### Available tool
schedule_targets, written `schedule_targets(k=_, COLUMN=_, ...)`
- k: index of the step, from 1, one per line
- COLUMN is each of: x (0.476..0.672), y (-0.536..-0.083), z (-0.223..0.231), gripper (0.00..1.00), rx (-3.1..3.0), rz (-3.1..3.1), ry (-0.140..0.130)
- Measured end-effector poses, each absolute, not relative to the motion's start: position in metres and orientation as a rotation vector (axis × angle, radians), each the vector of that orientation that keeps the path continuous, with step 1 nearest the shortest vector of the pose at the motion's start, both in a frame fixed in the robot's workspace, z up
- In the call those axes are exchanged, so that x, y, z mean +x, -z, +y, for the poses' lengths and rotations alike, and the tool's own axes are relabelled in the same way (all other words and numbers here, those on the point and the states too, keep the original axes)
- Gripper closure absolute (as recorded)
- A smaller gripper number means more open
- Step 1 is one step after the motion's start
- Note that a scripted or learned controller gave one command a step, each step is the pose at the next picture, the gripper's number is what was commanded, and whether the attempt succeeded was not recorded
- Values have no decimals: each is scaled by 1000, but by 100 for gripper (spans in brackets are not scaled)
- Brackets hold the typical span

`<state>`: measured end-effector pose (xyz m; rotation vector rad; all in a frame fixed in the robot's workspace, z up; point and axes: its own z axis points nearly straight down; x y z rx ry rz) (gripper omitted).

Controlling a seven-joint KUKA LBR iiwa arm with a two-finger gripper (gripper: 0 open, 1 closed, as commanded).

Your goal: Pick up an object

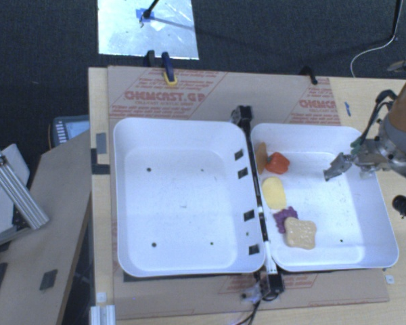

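The right bin (365,249) holds a few small objects along its left side. A red piece (278,162) lies at the top, with an orange one (260,156) against the divider beside it. Below them sit a yellow piece (274,192), a purple one (284,217) and a tan, cookie-like piece (300,233). My gripper (340,166) hangs over the right bin's upper right part, well to the right of the red piece, at the end of the grey arm (399,137). Nothing shows between its fingers.
The left bin (183,195) stands beside the right one, joined by a black clipped divider (250,181). Both rest on a cardboard sheet (189,93). A shiny metal plate (147,17) lies beyond the bench, and a cable (375,46) trails at the top right.
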<state>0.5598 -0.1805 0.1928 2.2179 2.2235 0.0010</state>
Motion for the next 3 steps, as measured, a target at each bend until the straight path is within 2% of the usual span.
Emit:
schedule_targets(k=1, x=561, y=-204, z=-181, gripper=100, rx=2213, rz=2224, ry=-4)
schedule_targets(k=2, x=551, y=-287, z=-99, gripper=100, rx=2204, rz=2230, ry=-14)
schedule_targets(k=3, x=573, y=-364, z=-27, gripper=100, rx=2203, rz=2230, ry=-14)
